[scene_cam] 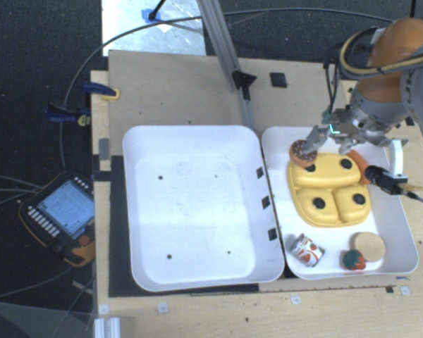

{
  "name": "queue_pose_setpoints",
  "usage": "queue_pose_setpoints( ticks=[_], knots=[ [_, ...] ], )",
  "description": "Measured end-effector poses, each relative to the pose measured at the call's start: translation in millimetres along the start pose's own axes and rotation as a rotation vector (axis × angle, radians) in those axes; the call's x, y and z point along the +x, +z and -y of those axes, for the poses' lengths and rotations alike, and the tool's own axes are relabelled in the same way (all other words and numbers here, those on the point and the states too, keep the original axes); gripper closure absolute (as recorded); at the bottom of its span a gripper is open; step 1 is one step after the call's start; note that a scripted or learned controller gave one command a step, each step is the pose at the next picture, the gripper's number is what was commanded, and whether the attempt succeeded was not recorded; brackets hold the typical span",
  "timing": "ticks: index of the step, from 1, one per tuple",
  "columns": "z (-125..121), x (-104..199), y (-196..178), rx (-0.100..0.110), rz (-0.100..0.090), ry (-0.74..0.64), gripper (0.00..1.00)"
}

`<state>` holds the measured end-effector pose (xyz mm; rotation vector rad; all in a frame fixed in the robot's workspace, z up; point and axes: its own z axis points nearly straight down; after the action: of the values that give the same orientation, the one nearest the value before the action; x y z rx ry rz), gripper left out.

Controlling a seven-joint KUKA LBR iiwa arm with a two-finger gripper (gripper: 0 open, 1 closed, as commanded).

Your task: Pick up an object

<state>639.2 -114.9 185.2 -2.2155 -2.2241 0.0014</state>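
The gripper [311,148] is low over the round brown object [302,153] in the right bin [407,248], nothing is lifted yet, and its grip I cannot tell.

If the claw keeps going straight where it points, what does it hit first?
Most likely the small round brown thing at the yellow tray's upper left corner; the claw points down-left right at it. Height gap is unclear from above.
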Motion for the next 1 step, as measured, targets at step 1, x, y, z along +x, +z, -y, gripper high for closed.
queue_pose_setpoints(
  ticks=[1],
  knots=[
    [-1.1, 0.0, -2.0, -0.004, 0.001, -0.001, 0.00]
  ],
)
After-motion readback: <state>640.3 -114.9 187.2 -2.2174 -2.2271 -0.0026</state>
